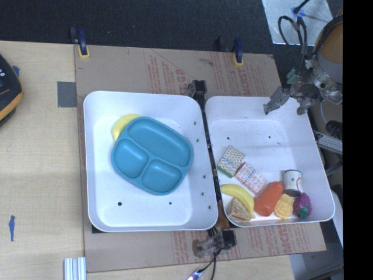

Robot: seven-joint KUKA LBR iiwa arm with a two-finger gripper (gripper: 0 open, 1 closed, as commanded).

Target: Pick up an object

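Toy food [265, 194] in right white bin [262, 121]

We've got a brown cardboard sheet [145, 69] under everything, blue clamps [82, 42] on its top edge, grey tape [66, 94] at left, plus a yellow-black device [9, 92].

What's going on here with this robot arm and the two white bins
A robot arm's gripper hangs over the upper right corner of the right bin, with nothing between its open fingers. The things to pick lie in that bin's lower part: two small boxes, a banana, an orange piece and other toy food. The left bin holds a blue divided plate lying over something yellow. Nothing is picked up yet.
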